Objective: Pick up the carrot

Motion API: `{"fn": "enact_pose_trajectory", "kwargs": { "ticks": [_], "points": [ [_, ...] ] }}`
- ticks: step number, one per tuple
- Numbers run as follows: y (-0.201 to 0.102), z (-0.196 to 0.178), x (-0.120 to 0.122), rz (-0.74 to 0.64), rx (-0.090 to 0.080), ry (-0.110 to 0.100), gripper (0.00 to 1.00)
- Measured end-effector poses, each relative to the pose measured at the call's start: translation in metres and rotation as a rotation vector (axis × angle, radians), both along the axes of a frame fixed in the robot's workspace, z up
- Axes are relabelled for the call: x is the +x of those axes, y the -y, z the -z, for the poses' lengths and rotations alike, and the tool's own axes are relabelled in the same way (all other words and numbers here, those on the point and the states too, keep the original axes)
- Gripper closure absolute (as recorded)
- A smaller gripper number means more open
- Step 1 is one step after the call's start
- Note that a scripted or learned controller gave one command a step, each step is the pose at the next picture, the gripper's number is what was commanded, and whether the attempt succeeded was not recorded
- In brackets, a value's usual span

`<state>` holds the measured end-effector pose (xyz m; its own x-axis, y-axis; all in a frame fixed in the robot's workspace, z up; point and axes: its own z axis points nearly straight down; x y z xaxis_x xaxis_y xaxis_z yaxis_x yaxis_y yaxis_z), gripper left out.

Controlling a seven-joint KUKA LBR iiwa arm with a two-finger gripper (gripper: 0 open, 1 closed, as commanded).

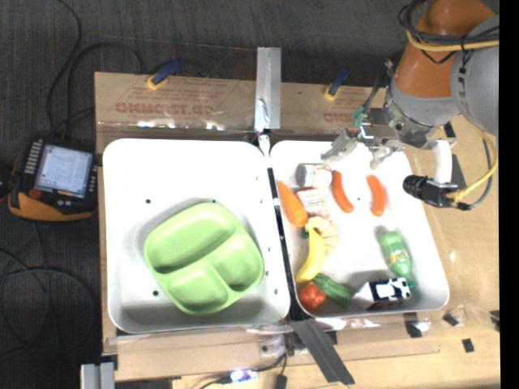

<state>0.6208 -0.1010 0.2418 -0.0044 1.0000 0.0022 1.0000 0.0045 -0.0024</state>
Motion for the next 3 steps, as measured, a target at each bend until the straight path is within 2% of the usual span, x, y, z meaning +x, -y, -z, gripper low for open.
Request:
{"fn": "enact_pose_trajectory", "kwargs": {
  "ticks": [1,2,3],
  "points": [
    [-0.043,0.059,-0.047,-0.13,0.0,-0.001,0.0],
    [-0.011,0.059,-0.103,-0.468,0.001,0.001,0.0],
    [-0.035,0.058,-0.06,-0.576,0.0,0.003,0.0]
  ]
}}
